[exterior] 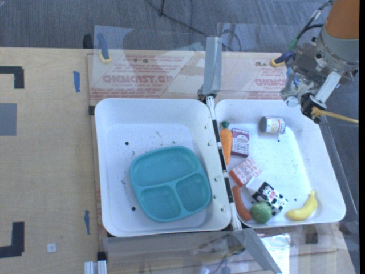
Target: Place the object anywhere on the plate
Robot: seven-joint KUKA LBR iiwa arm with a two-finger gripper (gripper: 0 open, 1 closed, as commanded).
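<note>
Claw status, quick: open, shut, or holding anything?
Claw: cannot be told from the camera view; it sits above the right bin's far corner, nothing visibly in it.

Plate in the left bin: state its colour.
The plate is teal blue, a divided one with three compartments, seen in the camera view.

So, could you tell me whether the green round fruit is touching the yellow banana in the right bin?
Apart. The camera view shows bare white bin floor between the green round fruit and the yellow banana.
</note>
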